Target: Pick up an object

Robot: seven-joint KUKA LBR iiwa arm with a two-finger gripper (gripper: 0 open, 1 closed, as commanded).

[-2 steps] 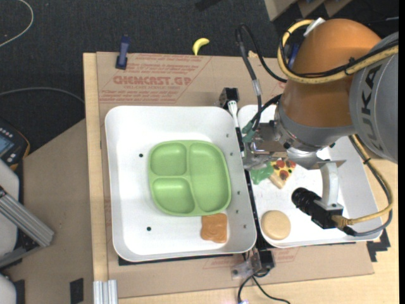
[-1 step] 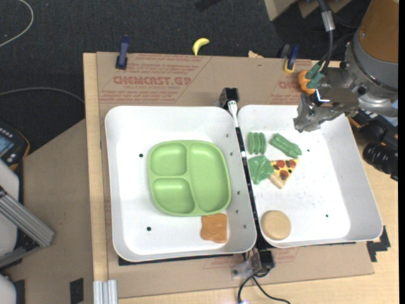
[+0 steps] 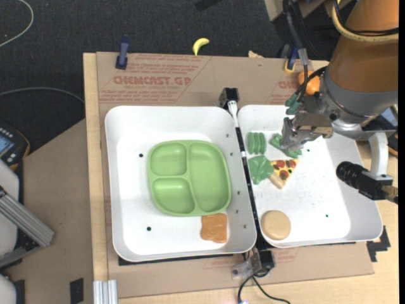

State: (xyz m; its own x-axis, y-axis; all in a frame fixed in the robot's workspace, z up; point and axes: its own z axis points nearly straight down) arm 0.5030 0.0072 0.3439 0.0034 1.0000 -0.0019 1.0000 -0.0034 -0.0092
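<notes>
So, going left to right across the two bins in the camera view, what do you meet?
Green divided plate → orange toy food → green leafy piece → pizza slice → gripper

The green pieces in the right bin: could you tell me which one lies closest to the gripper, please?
The green piece directly beneath the gripper, at the bin's far side. The ridged green piece and the leafy green piece lie further left, near the divider.

Bright even overhead light, soft shadows, slightly soft focus
</notes>
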